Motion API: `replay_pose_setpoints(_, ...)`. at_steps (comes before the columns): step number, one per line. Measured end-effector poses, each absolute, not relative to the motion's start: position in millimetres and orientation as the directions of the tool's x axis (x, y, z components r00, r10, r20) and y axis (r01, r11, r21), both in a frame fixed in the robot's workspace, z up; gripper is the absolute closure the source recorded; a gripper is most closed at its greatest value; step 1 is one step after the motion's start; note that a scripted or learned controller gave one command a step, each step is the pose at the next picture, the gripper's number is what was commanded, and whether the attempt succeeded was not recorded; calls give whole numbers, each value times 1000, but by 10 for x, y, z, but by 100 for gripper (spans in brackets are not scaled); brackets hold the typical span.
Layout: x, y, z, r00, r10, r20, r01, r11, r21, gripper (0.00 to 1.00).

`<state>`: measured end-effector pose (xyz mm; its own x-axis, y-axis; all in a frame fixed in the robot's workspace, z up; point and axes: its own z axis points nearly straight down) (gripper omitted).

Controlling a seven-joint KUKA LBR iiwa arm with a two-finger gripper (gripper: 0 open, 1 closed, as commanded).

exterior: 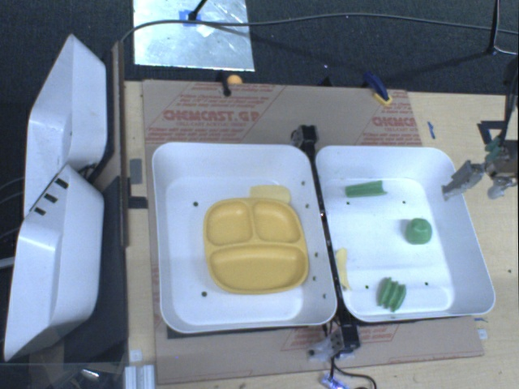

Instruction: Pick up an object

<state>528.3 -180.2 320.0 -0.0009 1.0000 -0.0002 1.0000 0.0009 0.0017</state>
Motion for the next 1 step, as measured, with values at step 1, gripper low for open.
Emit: replay_pose_setpoints(1,5106,-1754,3425,-1,1000,-1,1000,1,3,0)
